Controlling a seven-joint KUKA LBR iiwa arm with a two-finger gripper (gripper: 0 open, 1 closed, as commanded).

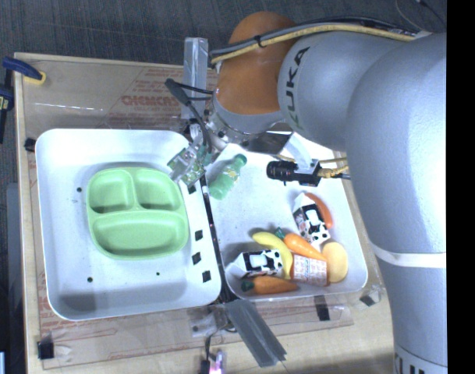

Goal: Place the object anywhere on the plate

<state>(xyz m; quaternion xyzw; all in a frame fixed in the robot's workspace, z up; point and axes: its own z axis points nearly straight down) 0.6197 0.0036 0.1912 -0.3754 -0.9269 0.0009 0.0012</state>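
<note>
Bins: the left bin (50, 209) and the right bin (354, 232) sit side by side on the bench (104, 92), their inner walls touching.
Left bin: the plate (136, 213) lies inside it, toward the left and middle.
Gripper: the gripper (189, 162) hangs over the shared wall of the bins, near their far end, just right of the plate's far right corner.
Bottle: the bottle (225, 175) lies in the right bin's far left corner, just beside the gripper.
Right bin, near end: the banana (272, 244), carrot (306, 245), cow figure (260, 262) and cup (309, 269) lie heaped together, touching.
Arm: the arm (362, 131) reaches in from the right, above the right bin.
</note>
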